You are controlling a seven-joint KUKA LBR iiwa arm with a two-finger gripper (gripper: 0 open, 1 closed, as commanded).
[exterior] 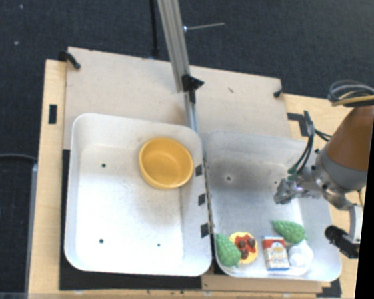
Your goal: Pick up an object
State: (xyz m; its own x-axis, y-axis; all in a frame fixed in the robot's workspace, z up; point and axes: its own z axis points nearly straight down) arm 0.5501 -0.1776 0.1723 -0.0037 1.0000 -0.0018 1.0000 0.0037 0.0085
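Altogether, one yellow bowl (166,163) sits in the left bin (90,235). Five small items line the right bin's (252,166) near edge, two of them green (289,229). The gripper (285,193) hangs above; jaw state I cannot tell.

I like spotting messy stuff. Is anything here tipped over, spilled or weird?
Nothing looks spilled or broken. The yellow bowl sits upright, alone in the left bin. The one odd thing: the small items are all bunched in the right bin's near corner. The gripper hangs above that bin.
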